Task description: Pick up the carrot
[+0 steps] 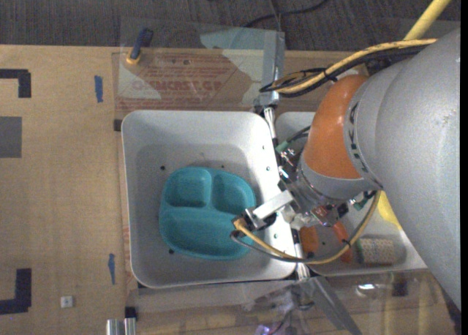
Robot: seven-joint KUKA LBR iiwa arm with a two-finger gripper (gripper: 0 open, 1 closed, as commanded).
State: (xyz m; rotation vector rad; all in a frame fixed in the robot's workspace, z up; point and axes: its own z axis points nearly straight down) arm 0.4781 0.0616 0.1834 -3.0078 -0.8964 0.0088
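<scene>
Under the wrist, low in the right bin [409, 257], the carrot [310, 239] is lying, not yet lifted. Whether the gripper [316, 216] is closing on it, I cannot tell.

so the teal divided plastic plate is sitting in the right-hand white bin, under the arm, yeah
Not quite. The camera view shows the teal divided plastic plate lying in the left-hand white bin, not the right one. The grey arm with the orange band does reach over its right edge.
</scene>
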